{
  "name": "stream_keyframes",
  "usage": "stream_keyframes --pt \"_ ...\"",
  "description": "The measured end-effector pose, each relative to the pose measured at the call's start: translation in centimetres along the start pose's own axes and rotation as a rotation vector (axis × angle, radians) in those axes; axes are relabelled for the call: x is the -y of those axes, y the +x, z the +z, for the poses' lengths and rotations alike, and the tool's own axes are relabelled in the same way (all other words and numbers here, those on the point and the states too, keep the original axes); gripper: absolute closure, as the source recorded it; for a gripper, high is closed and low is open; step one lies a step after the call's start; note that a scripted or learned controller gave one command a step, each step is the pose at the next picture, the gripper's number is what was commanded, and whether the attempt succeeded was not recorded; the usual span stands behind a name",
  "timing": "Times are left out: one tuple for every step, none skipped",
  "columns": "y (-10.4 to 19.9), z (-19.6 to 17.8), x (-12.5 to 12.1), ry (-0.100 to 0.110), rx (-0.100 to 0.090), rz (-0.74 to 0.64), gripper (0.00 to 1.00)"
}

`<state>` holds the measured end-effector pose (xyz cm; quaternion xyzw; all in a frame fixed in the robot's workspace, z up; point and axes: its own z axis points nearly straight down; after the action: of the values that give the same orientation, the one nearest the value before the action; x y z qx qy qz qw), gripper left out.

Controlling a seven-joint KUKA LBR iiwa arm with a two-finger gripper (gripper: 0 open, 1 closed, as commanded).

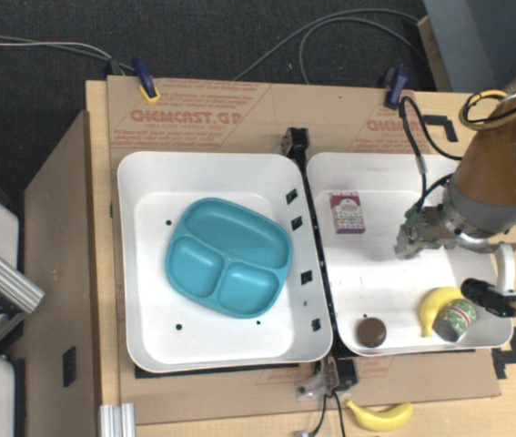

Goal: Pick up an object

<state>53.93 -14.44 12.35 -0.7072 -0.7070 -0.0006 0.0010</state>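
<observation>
Left bin (139,271) holds a divided plate (228,257); right bin (376,176) holds a small carton (347,213) at back, a round lid (371,331) in front, banana (434,308) and can (457,320) at front right

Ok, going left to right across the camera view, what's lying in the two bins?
Blue divided plate → small pink box → brown round piece → end effector → banana → green-labelled can
</observation>
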Motion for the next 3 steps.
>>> stream_keyframes --pt "0.2 -4.3 0.0 -0.005 0.003 -0.002 1.0" --pt "0.6 -10.6 -0.4 -0.007 0.003 -0.002 1.0" --pt "0.7 -14.3 -0.6 -0.006 0.003 -0.002 1.0"
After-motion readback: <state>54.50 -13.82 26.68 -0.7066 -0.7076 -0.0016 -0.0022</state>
